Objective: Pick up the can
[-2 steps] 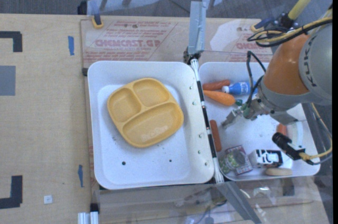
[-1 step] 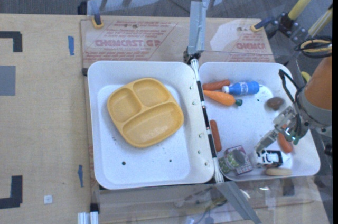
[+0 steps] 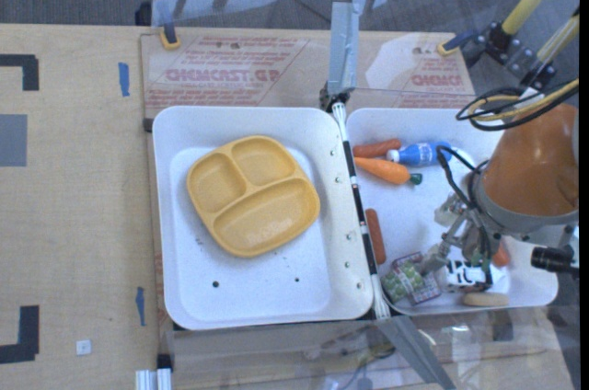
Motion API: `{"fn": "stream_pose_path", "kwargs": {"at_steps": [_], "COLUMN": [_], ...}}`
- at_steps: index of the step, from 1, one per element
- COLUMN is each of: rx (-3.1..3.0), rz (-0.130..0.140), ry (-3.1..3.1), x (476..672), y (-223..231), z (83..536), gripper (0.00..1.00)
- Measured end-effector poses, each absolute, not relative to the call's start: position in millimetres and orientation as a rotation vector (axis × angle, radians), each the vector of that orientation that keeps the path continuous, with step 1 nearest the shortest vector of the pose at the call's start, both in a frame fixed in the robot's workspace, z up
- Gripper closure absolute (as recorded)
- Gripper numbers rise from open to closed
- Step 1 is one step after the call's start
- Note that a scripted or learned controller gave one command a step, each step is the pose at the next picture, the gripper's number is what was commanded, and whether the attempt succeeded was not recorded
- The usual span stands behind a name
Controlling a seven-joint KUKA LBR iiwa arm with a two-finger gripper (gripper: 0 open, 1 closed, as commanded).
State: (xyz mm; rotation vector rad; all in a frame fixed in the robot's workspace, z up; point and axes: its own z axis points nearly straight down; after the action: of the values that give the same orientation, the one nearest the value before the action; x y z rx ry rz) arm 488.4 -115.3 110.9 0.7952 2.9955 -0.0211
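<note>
I have the arm (image 3: 529, 163) low over the right bin (image 3: 414, 223), the pincer (image 3: 457, 243) down among the clutter near its front edge. The can (image 3: 411, 280) lies on its side at the bin's front left corner, just beside the pincer tips; I can't tell if they touch it. Whether the pincer is apart or together, I cannot tell either, since the wrist and cables hide that. I judge the pick not yet done: the can rests on the bin floor, unlifted. Left to do: close on it and raise it. Two carrots (image 3: 382, 169), a bottle (image 3: 416, 154) and a sausage (image 3: 375, 235) lie nearby; the yellow plate (image 3: 253, 195) sits in the left bin (image 3: 184, 269).
</note>
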Motion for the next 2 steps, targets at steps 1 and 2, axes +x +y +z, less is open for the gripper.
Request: {"fn": "stream_pose_path", "kwargs": {"at_steps": [1, 2], "rx": [0.795, 1.275], "rz": [-0.009, 0.001], "ry": [3.005, 2.867], "x": [486.8, 480.7], "y": [-110.3, -115.0], "z": [118.0, 286.3], "gripper": [1.0, 1.0]}}
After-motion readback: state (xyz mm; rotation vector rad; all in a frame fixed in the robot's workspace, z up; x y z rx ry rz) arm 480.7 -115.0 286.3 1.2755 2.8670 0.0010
